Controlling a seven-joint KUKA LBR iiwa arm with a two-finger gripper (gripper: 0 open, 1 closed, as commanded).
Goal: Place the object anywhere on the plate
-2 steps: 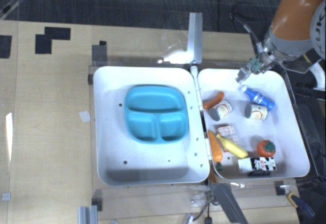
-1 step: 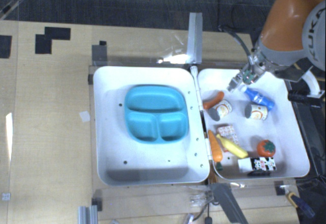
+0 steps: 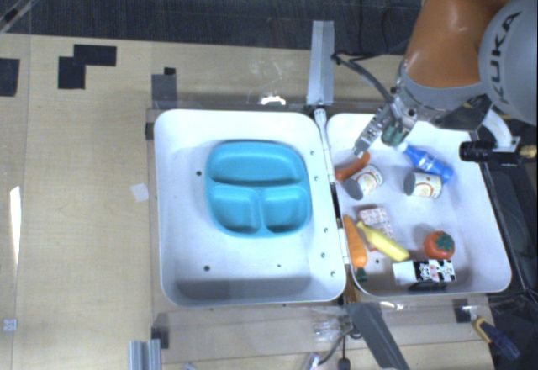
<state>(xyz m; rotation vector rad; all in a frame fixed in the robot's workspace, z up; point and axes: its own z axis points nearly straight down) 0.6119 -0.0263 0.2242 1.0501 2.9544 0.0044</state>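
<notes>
A blue plate [image 3: 256,187] with three compartments lies in the middle of the left bin [image 3: 181,267]. My gripper [image 3: 381,137] hangs over the back left part of the right bin [image 3: 496,263]. It is open, with nothing between its fingers. Just below it lies a red-orange sausage [image 3: 351,166], with a small can [image 3: 367,182] beside that. A blue bottle [image 3: 427,162] and a second can [image 3: 424,185] lie to the gripper's right. The arm's orange band [image 3: 450,11] rises behind the bin.
Nearer the front of the right bin lie a pink-and-white packet [image 3: 372,215], a carrot [image 3: 356,246], a banana [image 3: 383,242], a tomato [image 3: 438,244] and a black-and-white box [image 3: 424,272]. A raised divider [image 3: 329,183] separates the two bins.
</notes>
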